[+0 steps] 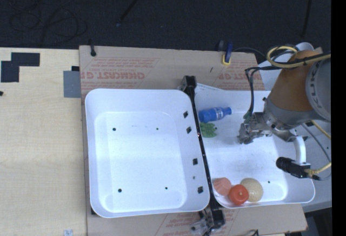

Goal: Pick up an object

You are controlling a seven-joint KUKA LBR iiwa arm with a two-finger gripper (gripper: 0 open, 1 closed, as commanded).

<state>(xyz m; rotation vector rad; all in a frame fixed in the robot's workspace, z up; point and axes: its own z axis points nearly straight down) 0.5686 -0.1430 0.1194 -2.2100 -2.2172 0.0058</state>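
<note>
Even overhead light, bright on the white bins [97, 121]; dark floor above; soft, slightly blurred, low-resolution picture.

cardboard sheet [135, 64] | red print, upside down | partly legible: "CHEMCRST"

Claw [246, 133] seemingly above right bin [292, 197]

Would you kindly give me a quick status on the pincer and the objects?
Pincer low over right bin, nothing seen held. Blue bottle and green piece near divider; pink piece, red ball, cream ball at near edge. Path clear.
</note>
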